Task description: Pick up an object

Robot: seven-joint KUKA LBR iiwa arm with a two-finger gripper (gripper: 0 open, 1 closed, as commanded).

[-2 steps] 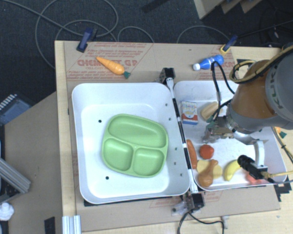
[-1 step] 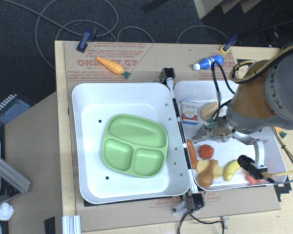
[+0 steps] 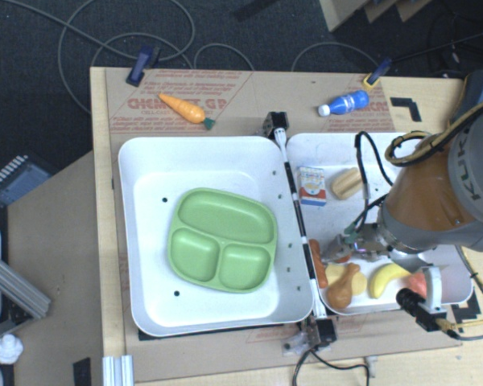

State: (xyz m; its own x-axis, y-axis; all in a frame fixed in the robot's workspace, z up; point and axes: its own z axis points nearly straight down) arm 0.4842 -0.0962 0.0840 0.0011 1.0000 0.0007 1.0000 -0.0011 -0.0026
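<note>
The right bin (image 3: 326, 147) holds a small milk carton (image 3: 311, 185), a bread roll (image 3: 347, 183), a sausage (image 3: 316, 257), a brown drumstick (image 3: 344, 285), a yellow banana (image 3: 387, 278) and a red piece (image 3: 417, 282). My gripper (image 3: 344, 248) reaches down into this bin from the right, just above the drumstick and beside the sausage. The grey arm with its orange band (image 3: 423, 191) covers the bin's right part, and the fingers are too small and cluttered to read.
The left bin (image 3: 145, 175) holds a green divided tray (image 3: 223, 239). On the bench behind the bins lie a toy carrot (image 3: 184, 108), a blue bottle (image 3: 345, 103) and a blue clip (image 3: 142, 65). Cables loop over the floor behind.
</note>
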